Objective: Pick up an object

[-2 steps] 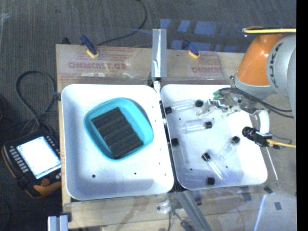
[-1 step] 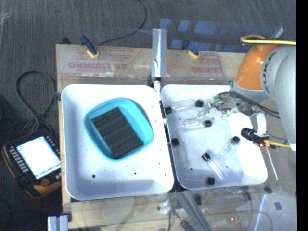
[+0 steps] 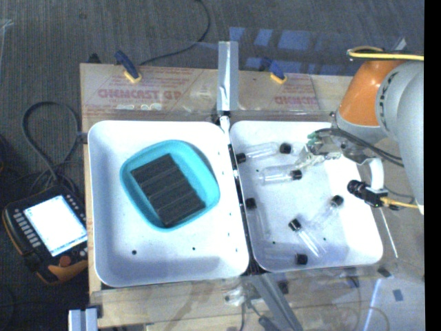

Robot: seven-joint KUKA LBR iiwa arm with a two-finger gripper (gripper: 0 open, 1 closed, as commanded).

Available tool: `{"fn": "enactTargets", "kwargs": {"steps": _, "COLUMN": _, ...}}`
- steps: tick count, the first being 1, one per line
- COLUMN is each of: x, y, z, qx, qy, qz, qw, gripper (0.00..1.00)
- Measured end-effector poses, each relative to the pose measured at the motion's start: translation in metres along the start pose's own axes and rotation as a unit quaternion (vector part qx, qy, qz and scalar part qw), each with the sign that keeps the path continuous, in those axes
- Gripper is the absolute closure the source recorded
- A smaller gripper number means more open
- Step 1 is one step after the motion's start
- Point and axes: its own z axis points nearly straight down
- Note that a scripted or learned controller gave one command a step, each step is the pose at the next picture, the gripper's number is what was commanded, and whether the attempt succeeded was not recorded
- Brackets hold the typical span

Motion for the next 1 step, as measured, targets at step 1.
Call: {"fn": "enactTargets", "kwargs": {"steps": 1, "x": 0.0593, "y": 0.0063, "z": -0.0706, "qx": 0.007, "qy": 0.004, "qz": -0.045, "qw": 0.9989, "gripper": 1.0}}
